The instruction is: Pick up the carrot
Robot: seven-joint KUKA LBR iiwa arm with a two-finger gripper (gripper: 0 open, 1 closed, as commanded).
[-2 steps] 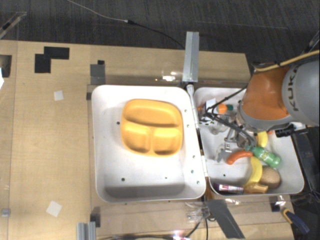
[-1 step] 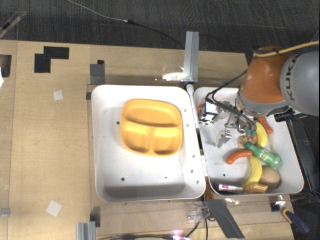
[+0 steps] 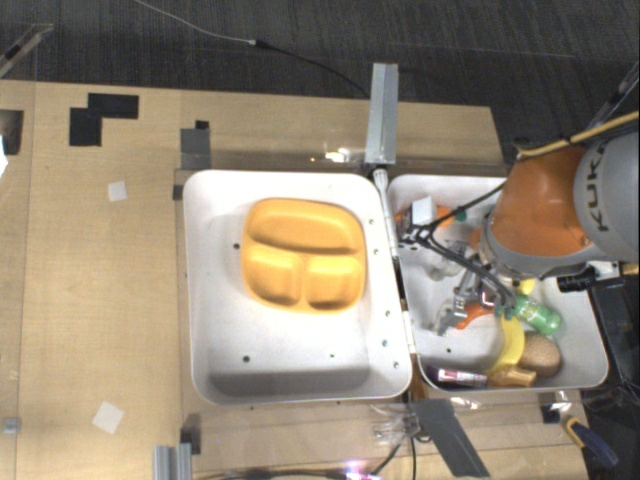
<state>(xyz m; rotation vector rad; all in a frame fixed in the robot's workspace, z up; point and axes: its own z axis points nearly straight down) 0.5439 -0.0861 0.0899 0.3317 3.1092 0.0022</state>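
Observation:
The carrot (image 3: 483, 309) shows as a small orange piece in the right bin (image 3: 598, 368), mostly hidden under the arm's wrist. My gripper (image 3: 455, 315) points down into the middle of that bin, its tip just left of the orange piece and low over the bin floor. Whether the carrot is touched or held cannot be made out. The grey arm with its orange band (image 3: 535, 208) covers the bin's upper right part.
A green bottle (image 3: 537, 317), a yellow banana (image 3: 511, 344), a brown rounded item (image 3: 541, 357) and a thin pen (image 3: 461, 376) crowd the right bin's lower part. A yellow divided plate (image 3: 303, 252) lies in the left bin (image 3: 215, 358). Cables trail near the right bin's upper left.

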